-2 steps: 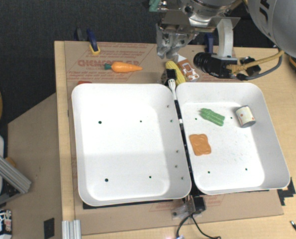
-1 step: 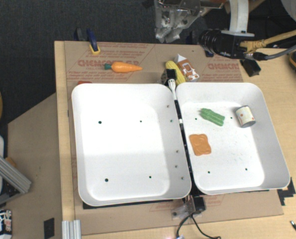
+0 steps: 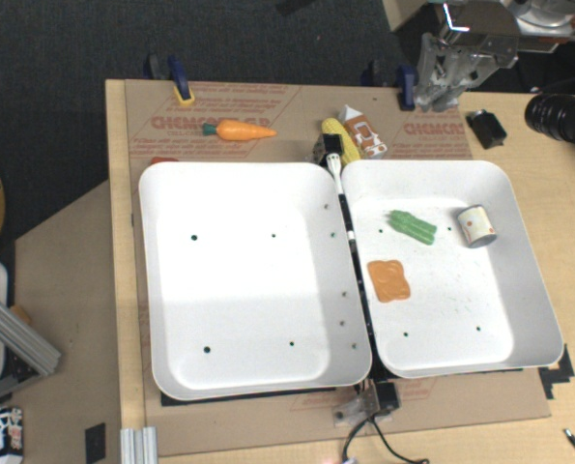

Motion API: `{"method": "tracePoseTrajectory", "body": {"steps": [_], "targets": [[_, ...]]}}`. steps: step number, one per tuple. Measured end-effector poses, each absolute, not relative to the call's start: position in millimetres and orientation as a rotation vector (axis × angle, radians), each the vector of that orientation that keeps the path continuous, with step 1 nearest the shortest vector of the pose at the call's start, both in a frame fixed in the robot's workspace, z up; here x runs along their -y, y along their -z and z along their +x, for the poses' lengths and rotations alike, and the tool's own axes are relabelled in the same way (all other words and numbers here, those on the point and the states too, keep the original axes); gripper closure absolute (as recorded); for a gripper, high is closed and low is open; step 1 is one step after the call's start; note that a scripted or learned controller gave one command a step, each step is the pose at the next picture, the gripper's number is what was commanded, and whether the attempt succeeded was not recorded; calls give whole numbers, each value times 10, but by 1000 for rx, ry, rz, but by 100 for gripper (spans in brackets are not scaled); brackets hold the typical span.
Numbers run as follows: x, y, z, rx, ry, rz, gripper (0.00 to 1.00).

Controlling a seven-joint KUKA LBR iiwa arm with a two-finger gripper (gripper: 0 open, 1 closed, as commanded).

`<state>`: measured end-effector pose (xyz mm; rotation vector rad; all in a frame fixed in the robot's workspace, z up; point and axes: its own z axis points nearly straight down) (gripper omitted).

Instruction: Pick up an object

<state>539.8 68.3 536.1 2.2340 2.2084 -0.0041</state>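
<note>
In the right bin [image 3: 519,288] lie three objects: a green ridged piece [image 3: 412,227] near the middle top, a small white and grey can [image 3: 476,226] on its side to the right of it, and a flat orange piece [image 3: 388,280] lower left. My gripper [image 3: 440,93] hangs high at the top right, above the cardboard behind the right bin and well apart from all three objects. Nothing shows between its fingers.
The left bin [image 3: 171,288] sits beside the right one. On the cardboard behind the bins lie a toy carrot [image 3: 239,131], a yellow piece [image 3: 333,130] and a brown and white packet [image 3: 364,136]. Blue clamps [image 3: 180,80] hold the back edge. A black block [image 3: 485,128] lies at the right.
</note>
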Motion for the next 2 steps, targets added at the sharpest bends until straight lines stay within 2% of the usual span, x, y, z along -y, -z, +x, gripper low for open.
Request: {"method": "tracePoseTrajectory", "body": {"steps": [1, 2], "targets": [[377, -5361, 5027, -2207, 4, 2235, 100], [306, -5353, 5047, -2222, 2, 2222, 0]]}}
